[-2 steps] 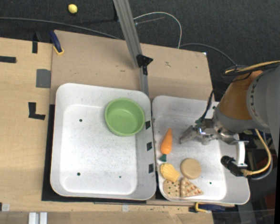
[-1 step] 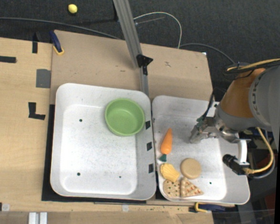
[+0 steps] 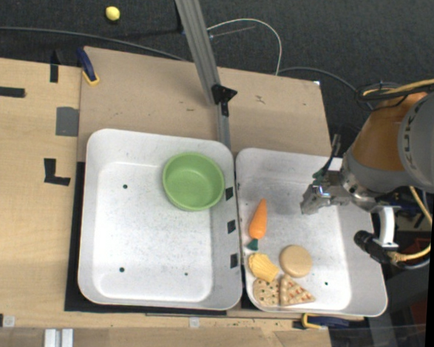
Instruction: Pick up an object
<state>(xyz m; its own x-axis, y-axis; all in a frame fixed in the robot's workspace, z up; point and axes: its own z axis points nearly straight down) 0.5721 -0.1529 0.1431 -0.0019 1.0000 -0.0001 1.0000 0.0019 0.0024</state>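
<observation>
Grey arm's gripper point(image 3: 315, 200) hovers over the right white bin point(image 3: 327, 288).
Whether it is released or clenched, I cannot tell. The orange plastic carrot point(image 3: 258, 220) lies apart, left of it; the green round bowl point(image 3: 193, 181) sits in the left bin point(image 3: 109, 228).

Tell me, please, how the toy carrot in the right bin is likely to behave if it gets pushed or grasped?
The carrot looks tapered and rounded, so a sideways push would probably roll it in an arc. It appears to be moulded plastic, likely light and stiff. Its smooth cone shape may let it slip out toward the narrow tip when squeezed.
</observation>
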